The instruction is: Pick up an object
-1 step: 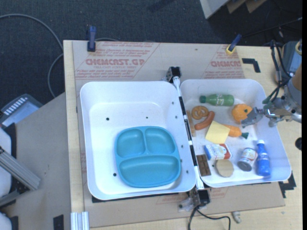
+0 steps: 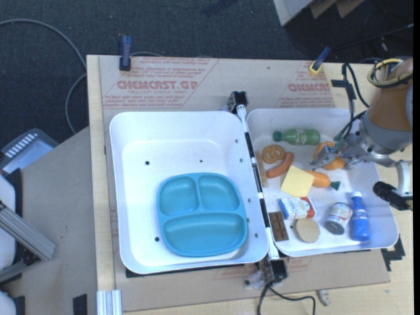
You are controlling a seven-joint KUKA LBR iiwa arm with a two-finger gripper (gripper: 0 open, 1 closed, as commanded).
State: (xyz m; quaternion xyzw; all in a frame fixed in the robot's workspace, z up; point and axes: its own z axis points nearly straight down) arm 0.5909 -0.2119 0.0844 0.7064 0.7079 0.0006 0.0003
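The gripper (image 2: 332, 151) hangs low in the right bin (image 2: 387, 238), just above the carrot (image 2: 321, 180), whose long axis runs left-right beside the yellow block (image 2: 296, 182). Finger opening: cannot tell.

Robotics lab setup: grey-and-orange robot arm (image 2: 387, 117) over two shallow white plastic bins (image 2: 125, 176) on protective-film-covered board (image 2: 197, 77) marked CHEMCAST, clamped with blue clips (image 2: 125, 51), loose cables (image 2: 52, 38) on dark carpet (image 2: 59, 5).
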